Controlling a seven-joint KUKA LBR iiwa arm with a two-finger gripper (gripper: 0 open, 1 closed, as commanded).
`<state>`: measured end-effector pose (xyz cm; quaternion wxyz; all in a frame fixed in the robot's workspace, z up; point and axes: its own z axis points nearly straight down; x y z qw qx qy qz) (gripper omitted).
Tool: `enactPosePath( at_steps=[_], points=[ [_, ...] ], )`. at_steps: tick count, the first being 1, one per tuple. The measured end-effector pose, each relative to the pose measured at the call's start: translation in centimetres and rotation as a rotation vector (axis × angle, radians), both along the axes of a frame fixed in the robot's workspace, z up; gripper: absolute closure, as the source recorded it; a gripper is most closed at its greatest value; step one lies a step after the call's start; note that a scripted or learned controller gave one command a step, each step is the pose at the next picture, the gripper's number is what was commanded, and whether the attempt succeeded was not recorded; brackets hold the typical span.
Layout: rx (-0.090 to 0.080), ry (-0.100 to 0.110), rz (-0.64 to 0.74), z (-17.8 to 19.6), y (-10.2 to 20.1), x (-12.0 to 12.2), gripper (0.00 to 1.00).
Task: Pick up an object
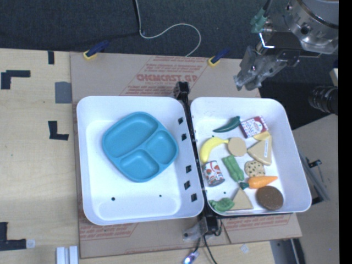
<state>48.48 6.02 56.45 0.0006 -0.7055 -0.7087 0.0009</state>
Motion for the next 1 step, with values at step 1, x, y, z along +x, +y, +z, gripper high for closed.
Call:
enactPosePath(
  at_steps=[1],
  points=[
    [0.000, 0.001, 0.001, 0.98, 0.02, 0.04, 1.00]
  ],
)
